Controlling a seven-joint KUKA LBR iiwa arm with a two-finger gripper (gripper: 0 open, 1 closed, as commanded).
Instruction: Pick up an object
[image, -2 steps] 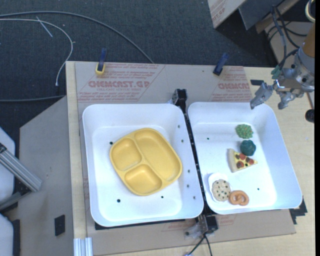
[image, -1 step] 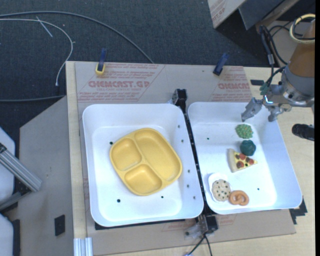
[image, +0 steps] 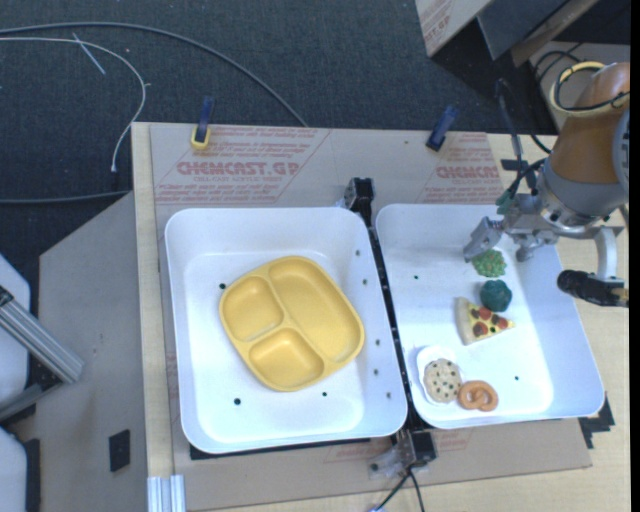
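- The grey two-finger gripper (image: 497, 243) hangs over the far part of the right shallow white plastic bin (image: 570, 400); whether it is spread or pressed together cannot be told, and nothing is seen pinched in it.
- Just beneath and near of it lies a small bumpy green toy like a broccoli head (image: 490, 264), close to the gripper's tip; contact cannot be judged.
- Just near of that sits a round dark teal ball-like toy (image: 496, 295).
- Nearer still, touching or almost touching the teal toy, lies a yellow toy pizza wedge with red dots (image: 482, 322).
- At the near left of this bin rests a small white round plate (image: 424, 360) with a tan speckled toy cookie (image: 441, 379) on it; an orange-brown ring-shaped toy doughnut (image: 478, 396) lies at the plate's right edge.
- The grey arm with its orange band (image: 585, 150) reaches in from the right, above the gripper.
- The left shallow white plastic bin (image: 200, 250) holds a yellow plastic three-compartment tray (image: 291, 322), lying flat at its middle and turned at an angle.
- Both bins stand side by side on a brown cardboard sheet with red print (image: 245, 165).
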